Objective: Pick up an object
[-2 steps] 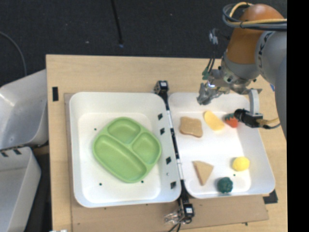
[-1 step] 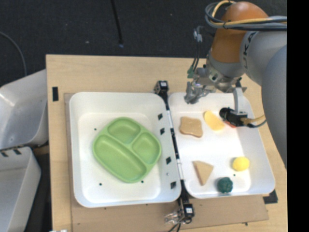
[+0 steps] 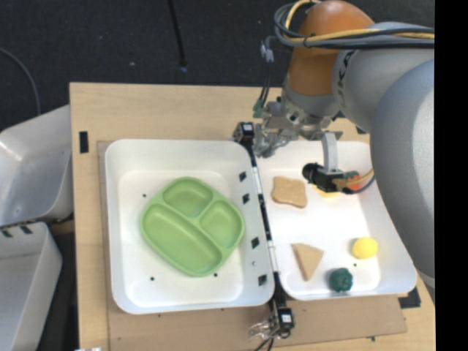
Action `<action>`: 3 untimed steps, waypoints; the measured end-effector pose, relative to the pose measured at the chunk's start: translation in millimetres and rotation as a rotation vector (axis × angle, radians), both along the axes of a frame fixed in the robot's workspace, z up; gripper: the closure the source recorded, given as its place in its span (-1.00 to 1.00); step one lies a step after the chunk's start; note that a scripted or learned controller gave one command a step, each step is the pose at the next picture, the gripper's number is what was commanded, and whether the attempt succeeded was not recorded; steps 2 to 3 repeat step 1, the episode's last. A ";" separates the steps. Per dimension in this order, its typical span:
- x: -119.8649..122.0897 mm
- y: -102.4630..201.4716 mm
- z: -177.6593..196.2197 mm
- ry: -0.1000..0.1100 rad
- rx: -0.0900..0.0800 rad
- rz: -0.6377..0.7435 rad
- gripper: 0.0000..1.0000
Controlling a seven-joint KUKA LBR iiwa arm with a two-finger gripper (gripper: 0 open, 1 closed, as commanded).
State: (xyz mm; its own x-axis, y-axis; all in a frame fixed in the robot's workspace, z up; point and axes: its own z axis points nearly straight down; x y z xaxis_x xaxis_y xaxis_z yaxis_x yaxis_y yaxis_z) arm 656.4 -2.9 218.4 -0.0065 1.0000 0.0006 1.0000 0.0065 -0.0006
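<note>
The pick looks barely begun: nothing is lifted, and every candidate lies on the floor of the right bin point(image 3: 344, 221), apart from the end effector point(image 3: 272, 139), which hangs at the bin's 11 o'clock corner, over the far end of the ridge where the two bins meet. Whether it is spread or pressed together I cannot tell from this angle, but nothing shows in its grip. The closest thing to it is the tan toast-shaped piece point(image 3: 289, 191), just toward 5 o'clock from it, lying flat in the bin's upper left part; its long axis runs roughly from 10 to 4 o'clock, though the piece is squat and the lean is slight. Further toward 6 o'clock lies a tan wedge point(image 3: 308, 259), flat, its tip pointing to about 6 o'clock and its broad edge facing 12. A yellow ball point(image 3: 364, 248) and a dark green ball point(image 3: 340, 279) sit near the bin's 5 o'clock corner, with no axis to speak of. The left bin point(image 3: 124, 196) holds a green divided plate point(image 3: 191, 227). Still to do, as I judge it: choose a thing, descend, close and lift
</note>
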 end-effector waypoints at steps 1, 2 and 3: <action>7.4 44.5 -0.5 -0.003 0.000 0.000 1.00; 7.4 44.5 -0.5 -0.003 0.000 0.000 1.00; 7.4 44.5 -0.5 -0.003 0.000 0.000 1.00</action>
